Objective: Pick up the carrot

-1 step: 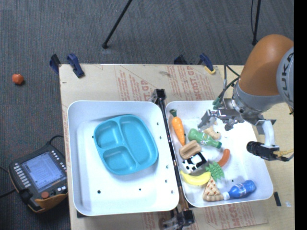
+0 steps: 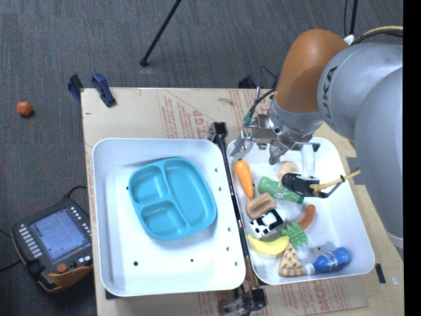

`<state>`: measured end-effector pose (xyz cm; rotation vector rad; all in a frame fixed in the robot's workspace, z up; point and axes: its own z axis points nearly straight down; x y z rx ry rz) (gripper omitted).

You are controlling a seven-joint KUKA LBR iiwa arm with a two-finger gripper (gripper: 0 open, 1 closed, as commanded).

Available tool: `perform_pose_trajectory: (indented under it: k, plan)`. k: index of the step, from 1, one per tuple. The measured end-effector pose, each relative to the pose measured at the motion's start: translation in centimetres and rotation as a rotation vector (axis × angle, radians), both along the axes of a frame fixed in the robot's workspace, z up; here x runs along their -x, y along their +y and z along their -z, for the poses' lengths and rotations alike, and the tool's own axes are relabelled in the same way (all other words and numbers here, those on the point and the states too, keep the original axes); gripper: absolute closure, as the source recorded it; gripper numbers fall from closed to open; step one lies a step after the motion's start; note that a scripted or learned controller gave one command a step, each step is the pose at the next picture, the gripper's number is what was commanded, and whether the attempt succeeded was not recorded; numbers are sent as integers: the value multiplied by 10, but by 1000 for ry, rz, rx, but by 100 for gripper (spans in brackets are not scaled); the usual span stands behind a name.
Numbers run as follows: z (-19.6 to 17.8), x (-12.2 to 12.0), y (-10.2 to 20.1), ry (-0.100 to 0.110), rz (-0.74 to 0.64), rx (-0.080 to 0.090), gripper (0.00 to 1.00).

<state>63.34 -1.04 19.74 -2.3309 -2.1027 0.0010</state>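
Grey arm with orange band (image 2: 309, 71) reaches over the surface's far right side, wrist angled down into the right-hand shallow white bin (image 2: 352, 203).

Left-hand shallow white bin (image 2: 108, 176) holds a blue three-compartment plastic tray (image 2: 172, 197), likely the drop spot.

Two-finger hand (image 2: 258, 151) hangs at the right bin's far left corner, fingers spread apart and grasping nothing.

Small orange plastic carrot (image 2: 245, 178) lies along that bin's left wall, just nearside of the hand, lengthwise, clear on top. Yellow toy banana (image 2: 268, 245) sits near the bin's near edge.
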Motion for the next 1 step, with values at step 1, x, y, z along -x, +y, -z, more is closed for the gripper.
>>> perform_pose_trajectory:
  k: [1]
  plan:
    - [0, 0, 0, 0, 0, 0, 0]
